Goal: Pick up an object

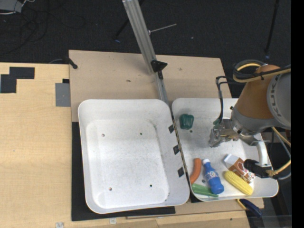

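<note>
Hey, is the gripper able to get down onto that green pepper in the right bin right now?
Probably yes. The green pepper lies alone near the right bin's far left corner, apart from the carrot and blue bottle. The gripper hangs just right of it; only the bin wall crowds it.

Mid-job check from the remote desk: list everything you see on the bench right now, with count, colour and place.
left bin: 1, white, left half of bench
right bin: 1, white, beside the left bin
green pepper: 1, green, right bin, far left corner
carrot: 1, orange, right bin, near the divider
bottle: 1, blue with white cap, right bin, right of the carrot
green pod: 1, green, right bin, near edge
corn cob: 1, yellow, right bin, near right corner
brown packet: 1, brown and white, just behind the corn cob
metal rail: 1, silver, slanting up behind the bins
arm: 1, grey and orange, from the right
gripper: 1, dark, over the right bin's middle
</note>
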